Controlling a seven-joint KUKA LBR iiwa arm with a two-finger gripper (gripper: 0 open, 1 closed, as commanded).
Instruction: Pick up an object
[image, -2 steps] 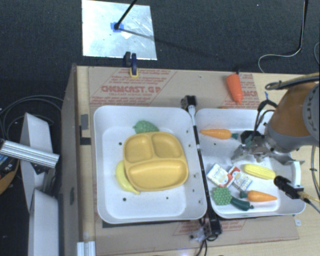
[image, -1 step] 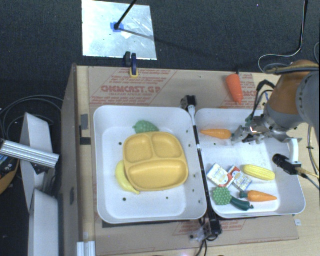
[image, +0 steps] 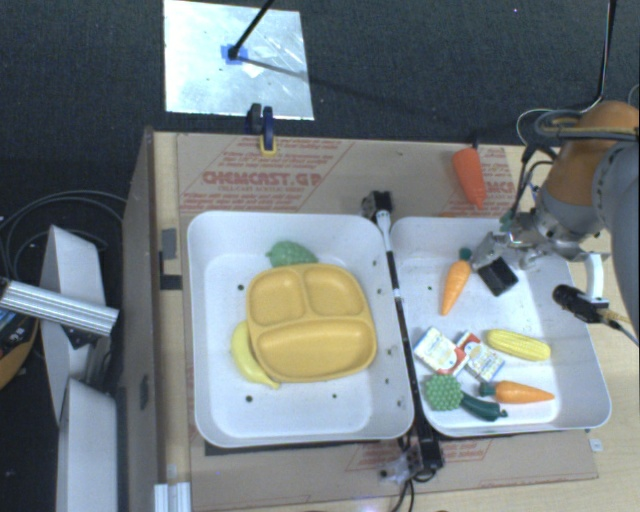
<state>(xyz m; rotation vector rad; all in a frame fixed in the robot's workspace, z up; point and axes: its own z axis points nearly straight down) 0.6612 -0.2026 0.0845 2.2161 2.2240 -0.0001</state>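
Note:
My gripper hangs over the back of the right bin, open, with bare bin floor between its black fingertips. A small carrot lies just left of the left fingertip, apart from it. Nearer the front lie a yellow corn cob, a second carrot, two small snack boxes, a broccoli piece and a dark green vegetable. The gripper touches none of them.
The left bin holds a yellow divided plate, a banana under its left edge and a green leafy piece behind it. A large orange carrot lies on the cardboard behind the right bin. The grey arm comes in from the right.

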